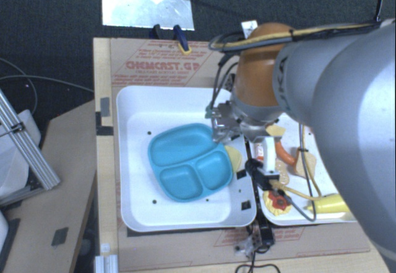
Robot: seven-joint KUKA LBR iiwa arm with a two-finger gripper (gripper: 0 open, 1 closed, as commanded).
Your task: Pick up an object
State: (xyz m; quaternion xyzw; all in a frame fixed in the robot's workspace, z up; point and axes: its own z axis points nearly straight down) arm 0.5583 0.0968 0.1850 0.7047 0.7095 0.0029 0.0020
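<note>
- The grey arm comes in from the right, and its orange band sits above the seam between the two white bins.
- The claw hangs low at the right rim of the left bin, just at the upper right corner of the blue divided tray. It is too dark and crowded there to tell its state.
- The blue tray lies flat in the left bin, turned at a slant, with one large compartment and two smaller ones facing up.
- A pale yellow piece sits just beside the tray's right edge, close under the wrist.
- The right bin is crowded: an orange sausage-shaped thing, a yellow banana-like object near the front, and a small red and yellow item beside it.
- Both bins rest on a cardboard sheet printed with red letters, spread over the tabletop.
- Black cables trail down from the wrist across the seam between the bins.
</note>
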